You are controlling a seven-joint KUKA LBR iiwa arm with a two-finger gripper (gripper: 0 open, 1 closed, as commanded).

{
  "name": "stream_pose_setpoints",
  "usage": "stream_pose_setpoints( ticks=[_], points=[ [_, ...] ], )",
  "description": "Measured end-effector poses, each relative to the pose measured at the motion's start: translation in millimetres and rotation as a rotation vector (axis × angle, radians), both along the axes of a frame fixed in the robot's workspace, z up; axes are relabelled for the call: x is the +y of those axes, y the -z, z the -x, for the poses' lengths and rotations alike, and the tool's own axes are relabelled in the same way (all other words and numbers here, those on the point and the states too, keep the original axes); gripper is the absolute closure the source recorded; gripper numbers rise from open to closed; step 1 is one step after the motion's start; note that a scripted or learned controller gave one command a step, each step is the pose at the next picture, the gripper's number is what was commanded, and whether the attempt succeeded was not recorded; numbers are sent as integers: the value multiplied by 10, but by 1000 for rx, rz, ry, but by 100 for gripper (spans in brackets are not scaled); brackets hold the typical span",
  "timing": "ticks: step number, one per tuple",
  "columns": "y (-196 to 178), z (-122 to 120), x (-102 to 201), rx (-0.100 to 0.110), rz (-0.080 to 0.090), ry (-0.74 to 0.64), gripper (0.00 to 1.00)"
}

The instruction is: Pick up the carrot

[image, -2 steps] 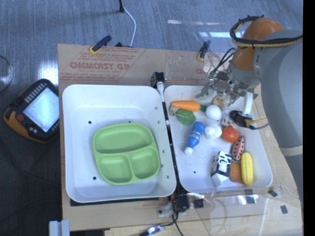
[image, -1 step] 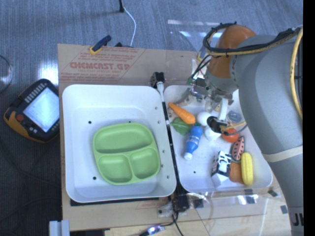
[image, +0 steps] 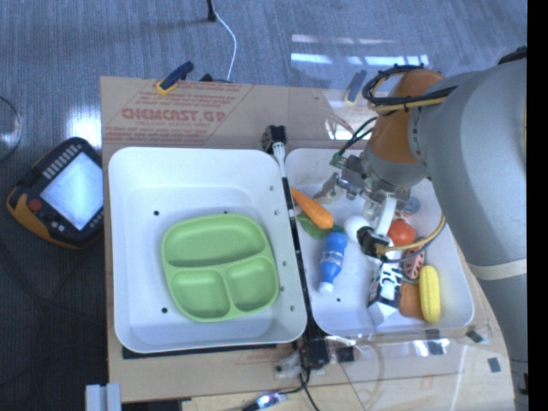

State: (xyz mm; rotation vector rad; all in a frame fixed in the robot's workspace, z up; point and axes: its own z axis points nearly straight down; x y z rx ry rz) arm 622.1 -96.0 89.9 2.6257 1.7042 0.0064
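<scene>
While the arm reaches in from the right of the frame, I see the gripper [image: 374, 197] low in the right bin [image: 342, 311], though I cannot tell its state from this view. I see the carrot [image: 311, 210] lying slantwise just left of it, by the wall between bins, above a blue bottle [image: 332, 260]. At left of centre, a green plate [image: 221, 266] sits in the left bin [image: 137, 195].

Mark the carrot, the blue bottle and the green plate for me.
carrot [image: 311, 210], camera view, middle of its orange body
blue bottle [image: 332, 259], camera view, middle of its blue body
green plate [image: 221, 266], camera view, ridge between its compartments
</scene>
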Motion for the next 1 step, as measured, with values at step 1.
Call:
stream_pose_setpoints(
  ticks=[1],
  points=[
    [-113, -11, -11, -2, 3, -2, 100]
  ],
)
